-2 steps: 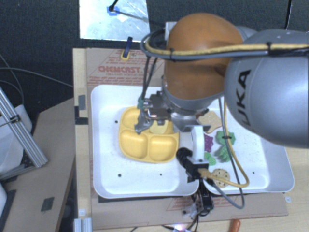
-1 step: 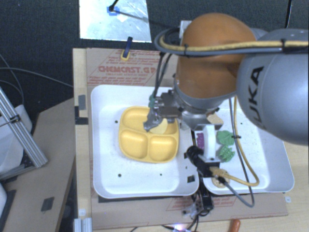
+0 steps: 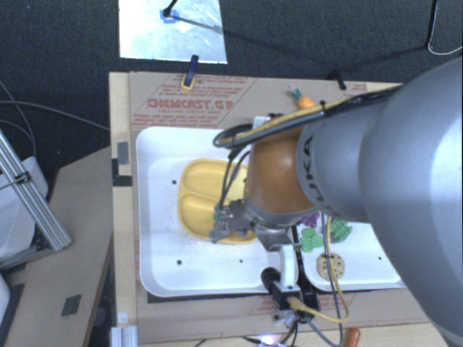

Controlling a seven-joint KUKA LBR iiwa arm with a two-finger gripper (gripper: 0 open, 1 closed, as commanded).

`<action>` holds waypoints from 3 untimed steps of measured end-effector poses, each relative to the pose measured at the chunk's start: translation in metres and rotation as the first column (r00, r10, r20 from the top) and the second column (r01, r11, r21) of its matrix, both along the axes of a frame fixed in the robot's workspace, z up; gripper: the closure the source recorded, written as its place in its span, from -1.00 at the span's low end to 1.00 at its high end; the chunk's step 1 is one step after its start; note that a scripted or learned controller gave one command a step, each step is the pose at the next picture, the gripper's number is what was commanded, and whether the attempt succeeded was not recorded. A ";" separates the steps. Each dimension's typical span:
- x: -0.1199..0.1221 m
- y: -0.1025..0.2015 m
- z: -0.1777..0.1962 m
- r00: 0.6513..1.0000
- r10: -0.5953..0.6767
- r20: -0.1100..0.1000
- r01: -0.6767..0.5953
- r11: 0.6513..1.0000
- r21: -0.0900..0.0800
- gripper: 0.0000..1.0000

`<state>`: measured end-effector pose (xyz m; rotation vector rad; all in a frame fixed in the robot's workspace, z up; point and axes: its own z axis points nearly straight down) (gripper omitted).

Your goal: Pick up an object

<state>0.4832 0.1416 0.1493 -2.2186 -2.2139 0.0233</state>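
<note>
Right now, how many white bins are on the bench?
2: left bin holding the yellow object; right bin mostly covered by the arm.

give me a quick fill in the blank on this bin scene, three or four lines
1. The large object in the left bin is coloured ____.
2. The tool is over the ____ bin.
3. The band above the wrist is ____.
4. The green item lies in the ____ bin.

Missing words: yellow; left; orange; right
</note>
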 end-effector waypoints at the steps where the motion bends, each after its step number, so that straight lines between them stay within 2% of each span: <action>1: 0.004 0.003 0.019 1.000 0.003 0.016 -0.003 1.000 0.007 1.00; 2: 0.071 -0.024 -0.066 1.000 0.000 0.011 0.000 1.000 0.004 1.00; 3: 0.122 -0.002 -0.061 0.999 0.005 -0.042 -0.006 1.000 -0.006 1.00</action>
